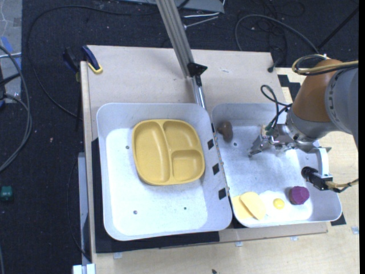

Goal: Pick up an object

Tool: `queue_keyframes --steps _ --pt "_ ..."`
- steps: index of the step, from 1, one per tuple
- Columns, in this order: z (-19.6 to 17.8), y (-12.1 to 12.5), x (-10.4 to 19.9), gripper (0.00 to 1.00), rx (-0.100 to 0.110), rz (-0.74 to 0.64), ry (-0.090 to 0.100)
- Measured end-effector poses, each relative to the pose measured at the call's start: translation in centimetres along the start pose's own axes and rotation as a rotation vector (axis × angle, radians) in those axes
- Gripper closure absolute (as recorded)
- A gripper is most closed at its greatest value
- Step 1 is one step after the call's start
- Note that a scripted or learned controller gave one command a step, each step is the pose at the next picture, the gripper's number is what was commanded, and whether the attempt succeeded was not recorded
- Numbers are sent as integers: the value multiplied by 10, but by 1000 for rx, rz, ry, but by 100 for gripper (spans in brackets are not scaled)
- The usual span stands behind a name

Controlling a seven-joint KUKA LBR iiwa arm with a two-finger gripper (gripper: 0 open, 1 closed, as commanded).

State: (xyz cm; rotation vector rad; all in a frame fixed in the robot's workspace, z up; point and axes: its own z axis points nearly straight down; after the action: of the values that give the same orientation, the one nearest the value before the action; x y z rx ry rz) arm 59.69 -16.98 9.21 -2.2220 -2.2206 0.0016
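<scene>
Nearest the camera, along the front edge of the right bin (333,213), lie a pale yellow wedge (251,204), a small yellow piece (278,204) just beside it and a purple object (298,195). Further back, the gripper (258,147) hangs low over the bin's bare middle, with nothing between its fingers; whether they are open or closed cannot be told. A brown object (226,130) rests near the bin's far left corner. The left bin (114,210) carries a yellow compartment tray (169,151). No legible writing appears anywhere.

brown lump (226,131), purple piece (298,195), yellow slab (252,205) and small yellow piece (278,204) lie in right bin (245,114).
</scene>
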Motion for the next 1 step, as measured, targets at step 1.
queue_keyframes --steps 1 --pt "-12 1 -1 100 -5 0 -2"
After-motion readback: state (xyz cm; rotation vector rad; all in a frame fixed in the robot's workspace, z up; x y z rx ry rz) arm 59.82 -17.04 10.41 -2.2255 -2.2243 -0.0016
